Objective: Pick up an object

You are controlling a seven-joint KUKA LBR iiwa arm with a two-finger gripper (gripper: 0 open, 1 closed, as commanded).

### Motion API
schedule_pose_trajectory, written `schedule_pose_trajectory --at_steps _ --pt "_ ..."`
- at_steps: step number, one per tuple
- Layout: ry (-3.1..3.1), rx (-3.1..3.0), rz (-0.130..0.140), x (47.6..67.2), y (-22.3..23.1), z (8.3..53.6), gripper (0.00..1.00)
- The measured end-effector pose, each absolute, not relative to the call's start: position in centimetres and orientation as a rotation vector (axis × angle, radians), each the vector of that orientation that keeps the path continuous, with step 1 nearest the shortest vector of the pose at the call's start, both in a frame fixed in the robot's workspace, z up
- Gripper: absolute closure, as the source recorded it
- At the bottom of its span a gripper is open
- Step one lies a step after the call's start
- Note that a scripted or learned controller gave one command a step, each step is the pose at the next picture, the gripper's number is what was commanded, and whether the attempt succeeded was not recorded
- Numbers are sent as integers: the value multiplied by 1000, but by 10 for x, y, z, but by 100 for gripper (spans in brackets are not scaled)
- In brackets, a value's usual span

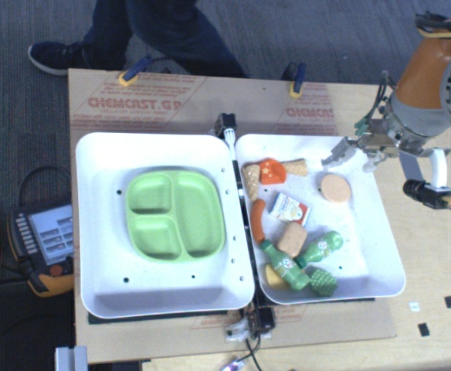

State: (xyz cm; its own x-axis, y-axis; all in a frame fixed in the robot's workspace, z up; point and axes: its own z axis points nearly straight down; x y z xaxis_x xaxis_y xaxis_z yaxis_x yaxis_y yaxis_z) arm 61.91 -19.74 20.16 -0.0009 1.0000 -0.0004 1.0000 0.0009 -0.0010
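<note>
The gripper point(347, 151) hangs over the right bin point(380, 230), fingers spread and gripping nothing — likely poised above the round tan disc point(336, 188), which lies apart from the clutter.

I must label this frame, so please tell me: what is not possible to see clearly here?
- Gripper: fingers blurred and small, so open or shut is unclear.
- Arm: cut off by the right and top edges.
- Green bottles: labels too small to read.
- Carrot: partly hidden under the bin rim.
</note>
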Motion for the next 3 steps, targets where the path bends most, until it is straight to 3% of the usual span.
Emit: schedule_pose_trajectory --at_steps 1,2,3 --pt "-2310 -2126 3 572 -135 124 0" --pt "-2363 -2085 -6 527 -120 88 0" --pt "-2467 -1961 -6 609 -111 87 0"
